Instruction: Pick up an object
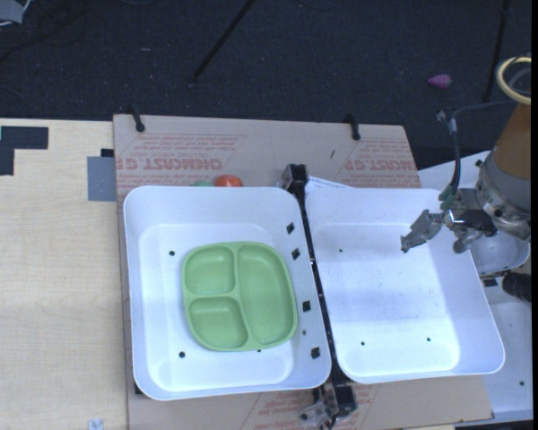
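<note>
Green divided plate [239, 296] lies flat in the left bin [152, 240], near its centre, slightly toward the right wall. Gripper [428, 231] hovers over the right bin [403, 330] by its upper right corner, nothing visible between it; open or closed, cannot tell. Orange ball [228, 182] sits just behind the left bin's back edge.

The setting is a robotics laboratory or test cell. Two shallow white bins [394, 365] sit side by side on a sheet of printed cardboard [206, 155], fixed to a light wooden bench [45, 285] that carries black and grey marker patches [13, 146]. A grey arm with an orange band [513, 141] reaches in from the right. Dark carpet [296, 43] behind the bench carries loose cables [4, 7] and stand legs
</note>
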Controlling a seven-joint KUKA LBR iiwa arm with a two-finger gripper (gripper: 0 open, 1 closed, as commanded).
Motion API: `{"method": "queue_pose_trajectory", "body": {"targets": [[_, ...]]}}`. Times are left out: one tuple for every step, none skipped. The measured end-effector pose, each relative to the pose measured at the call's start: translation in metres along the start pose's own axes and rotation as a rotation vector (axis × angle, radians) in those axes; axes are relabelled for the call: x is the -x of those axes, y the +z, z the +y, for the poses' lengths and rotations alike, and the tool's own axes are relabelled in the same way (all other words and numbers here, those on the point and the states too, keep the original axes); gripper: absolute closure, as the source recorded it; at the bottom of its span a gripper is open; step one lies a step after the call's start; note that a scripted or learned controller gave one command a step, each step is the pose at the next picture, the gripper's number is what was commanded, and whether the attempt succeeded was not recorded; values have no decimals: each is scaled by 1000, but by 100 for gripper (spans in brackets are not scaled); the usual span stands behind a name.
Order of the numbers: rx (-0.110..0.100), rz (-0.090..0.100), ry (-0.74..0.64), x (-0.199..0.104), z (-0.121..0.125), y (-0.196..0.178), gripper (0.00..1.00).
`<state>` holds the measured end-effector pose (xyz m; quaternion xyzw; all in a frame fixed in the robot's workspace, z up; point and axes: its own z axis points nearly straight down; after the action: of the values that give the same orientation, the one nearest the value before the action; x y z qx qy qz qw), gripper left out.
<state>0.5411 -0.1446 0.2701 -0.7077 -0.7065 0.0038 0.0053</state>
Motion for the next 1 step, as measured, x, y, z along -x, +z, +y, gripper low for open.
{"method": "queue_pose_trajectory", "body": {"targets": [[12, -2, -2, 0, 2, -6, 0]]}}
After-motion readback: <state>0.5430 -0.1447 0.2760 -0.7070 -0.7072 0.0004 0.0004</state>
